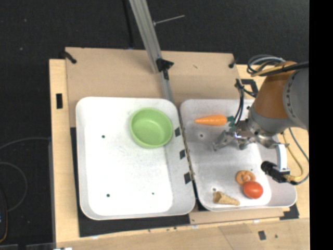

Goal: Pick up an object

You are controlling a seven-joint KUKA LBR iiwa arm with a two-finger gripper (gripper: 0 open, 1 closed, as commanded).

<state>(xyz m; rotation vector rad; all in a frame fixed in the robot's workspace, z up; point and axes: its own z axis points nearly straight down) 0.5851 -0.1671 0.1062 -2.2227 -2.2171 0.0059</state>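
The carrot (211,121) lay flat in the right bin (208,181), in that bin's far part, with its orange body running side to side and its green end pointing toward the gripper (225,140). All positions below are given relative to the carrot.

The gripper stood just nearer the camera than the carrot and slightly to its right, low over the floor of the right bin. Its fingers pointed toward the bins' shared edge. Nothing was visible between them, and the carrot lay apart from them. Whether the fingers were spread or closed could not be determined at this resolution.

The arm (273,105) entered to the right of the carrot, with its orange band directly above the wrist and cables looping round it.

Three further items lay well apart from the carrot, in the near part of the same bin:
- a red tomato (253,190), near the bin's near right corner;
- a small orange-brown ring-shaped item (243,177), touching or just beside the tomato on its far side;
- a tan cone-shaped item (225,198), on its side, to the left of the tomato.

A green bowl (151,128) stood upright to the left of the carrot, in the far right part of the left bin (104,191).

Both bins rested side by side on the surface (104,72). A grey metal bar (147,30) ran at a slant beyond the carrot, above the gap between the bins.
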